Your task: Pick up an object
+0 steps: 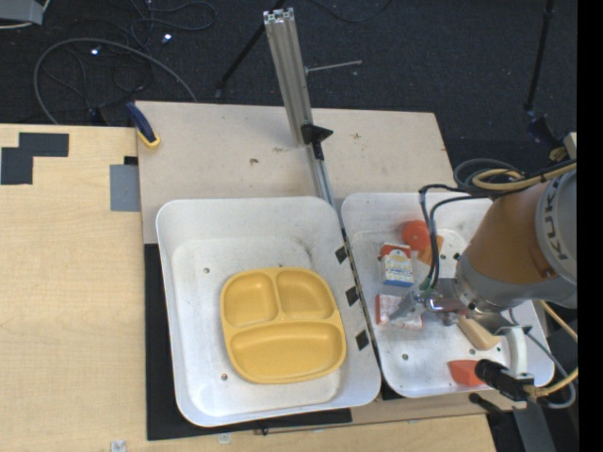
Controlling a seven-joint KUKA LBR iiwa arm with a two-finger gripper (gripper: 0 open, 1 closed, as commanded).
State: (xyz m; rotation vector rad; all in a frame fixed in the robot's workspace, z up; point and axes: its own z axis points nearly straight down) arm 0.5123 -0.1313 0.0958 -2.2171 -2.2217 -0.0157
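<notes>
A: Red piece (462, 372) at the right bin's (407, 377) near edge; gripper (421, 306) low over the small packets (397, 290) mid-bin.

B: Reaching in. Open or closed?

A: Can't tell. Next, a firm close, then lift.

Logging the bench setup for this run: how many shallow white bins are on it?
2. The left bin holds a yellow divided plate. The right bin sits beside it, holding small packets and red-orange items, partly hidden under the arm.
</notes>
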